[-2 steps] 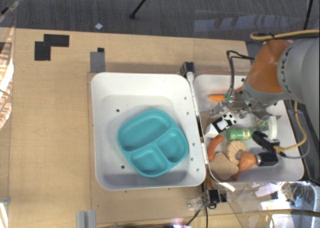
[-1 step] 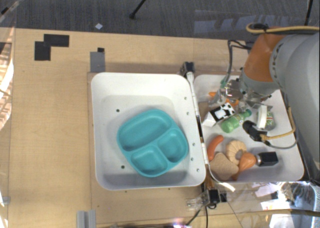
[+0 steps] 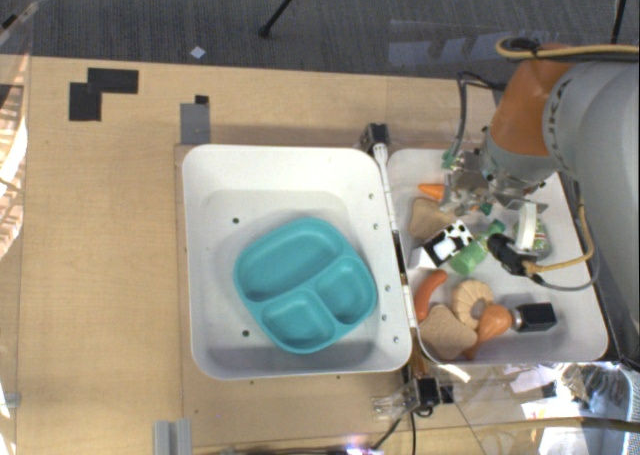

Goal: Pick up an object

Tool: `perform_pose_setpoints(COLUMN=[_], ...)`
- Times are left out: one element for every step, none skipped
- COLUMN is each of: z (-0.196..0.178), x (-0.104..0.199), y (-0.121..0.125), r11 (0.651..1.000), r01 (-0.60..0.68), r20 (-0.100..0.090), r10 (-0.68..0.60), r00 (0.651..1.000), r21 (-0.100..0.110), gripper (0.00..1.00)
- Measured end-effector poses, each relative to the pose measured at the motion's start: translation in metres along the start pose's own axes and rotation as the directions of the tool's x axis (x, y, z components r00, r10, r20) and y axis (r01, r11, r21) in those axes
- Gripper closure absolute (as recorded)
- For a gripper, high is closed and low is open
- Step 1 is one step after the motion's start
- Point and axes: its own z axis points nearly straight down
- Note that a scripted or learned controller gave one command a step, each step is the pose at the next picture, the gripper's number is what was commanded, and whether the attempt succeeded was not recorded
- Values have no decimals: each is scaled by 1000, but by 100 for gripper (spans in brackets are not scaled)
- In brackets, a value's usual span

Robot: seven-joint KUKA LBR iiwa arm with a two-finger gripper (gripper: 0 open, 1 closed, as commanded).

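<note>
The grey, orange-banded arm (image 3: 540, 108) is reaching down over the right white bin (image 3: 590, 323), jaws' state impossible to tell

The grey arm reaches in from the right — orange band just above the wrist, tool (image 3: 472, 193) pointed down, low.
</note>
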Motion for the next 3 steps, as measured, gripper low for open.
perform_pose_setpoints(z=[1,14,0], x=[0,-3,0], y=[-1,8,12], r11=[1000,973,976], r01=[0,-229,-218], r20=[0,4,1], r10=[0,229,218], r00=[1000,974,976], r21=[3,11,0], gripper=[0,0,100])
